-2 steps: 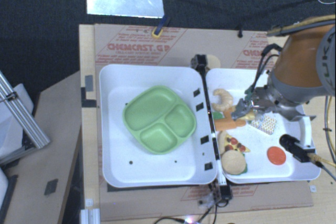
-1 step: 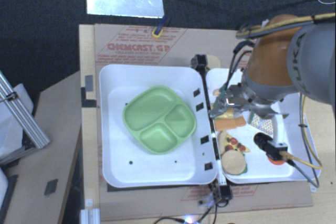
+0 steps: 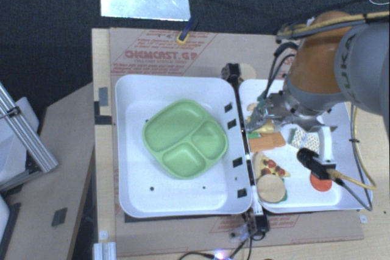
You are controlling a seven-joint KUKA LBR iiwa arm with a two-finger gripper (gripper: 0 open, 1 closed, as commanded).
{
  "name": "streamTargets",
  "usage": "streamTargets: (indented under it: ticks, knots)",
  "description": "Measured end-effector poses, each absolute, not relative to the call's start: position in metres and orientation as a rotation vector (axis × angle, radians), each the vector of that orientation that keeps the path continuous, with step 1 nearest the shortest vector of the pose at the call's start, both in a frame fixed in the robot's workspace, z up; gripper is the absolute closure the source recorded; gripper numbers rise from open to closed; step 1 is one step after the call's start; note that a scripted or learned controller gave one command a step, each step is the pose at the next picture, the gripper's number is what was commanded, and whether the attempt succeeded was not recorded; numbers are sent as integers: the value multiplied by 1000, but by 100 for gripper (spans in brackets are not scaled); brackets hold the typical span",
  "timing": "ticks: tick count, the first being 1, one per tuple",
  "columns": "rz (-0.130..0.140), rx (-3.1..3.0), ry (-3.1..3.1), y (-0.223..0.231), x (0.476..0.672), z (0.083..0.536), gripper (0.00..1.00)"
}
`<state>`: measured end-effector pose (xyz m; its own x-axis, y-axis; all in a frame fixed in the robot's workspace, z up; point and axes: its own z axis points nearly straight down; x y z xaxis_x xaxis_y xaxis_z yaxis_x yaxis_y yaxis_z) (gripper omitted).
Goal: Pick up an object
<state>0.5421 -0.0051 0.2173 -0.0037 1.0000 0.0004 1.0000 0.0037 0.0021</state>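
My arm is grey with an orange band above the wrist. Both bins are white: the left bin carries a pale green sectioned plate, while the right bin has an orange block, a pizza slice with red dots on yellow, a tan round bun, a red-orange piece and a white packet patterned with small yellow-green marks. The board behind is brown with red lettering
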Motion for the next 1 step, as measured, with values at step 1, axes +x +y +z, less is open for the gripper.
streamTargets:
  ticks: [1]
  knots:
    - [1,2217,2227,0,526,223,100]
